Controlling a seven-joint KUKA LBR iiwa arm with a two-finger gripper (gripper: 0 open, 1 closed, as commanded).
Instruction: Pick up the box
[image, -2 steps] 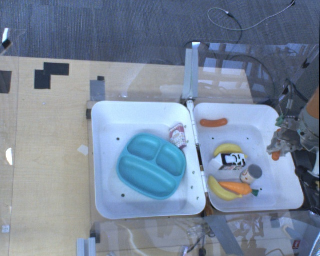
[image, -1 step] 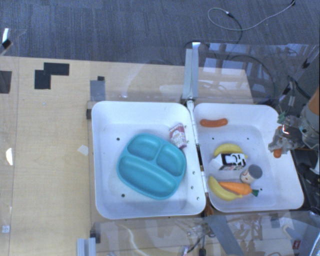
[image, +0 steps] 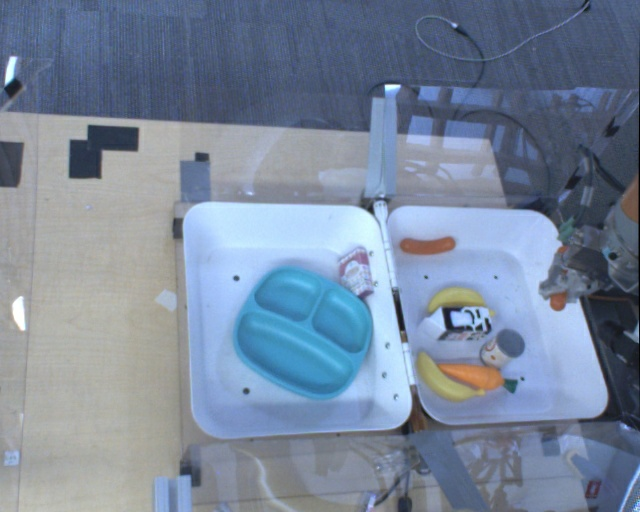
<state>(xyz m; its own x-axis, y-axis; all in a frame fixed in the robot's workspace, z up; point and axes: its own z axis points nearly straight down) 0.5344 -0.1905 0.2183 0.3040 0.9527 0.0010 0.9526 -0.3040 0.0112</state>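
A small red and white box (image: 355, 272) lies tilted in the left bin (image: 215, 300), against the upper right rim of a blue divided plate (image: 303, 330) and close to the bin's right wall. My gripper (image: 562, 288) hangs at the right edge of the right bin (image: 530, 250), far to the right of the box, with nothing visibly in it. The grey arm with its orange band reaches in from the right behind it.
The right bin holds an orange sausage (image: 428, 244), two bananas (image: 457, 297) (image: 445, 380), a black and white packet (image: 462, 321), a carrot (image: 474, 376) and a small grey-capped figure (image: 500, 347). A divider wall (image: 392, 300) separates the bins.
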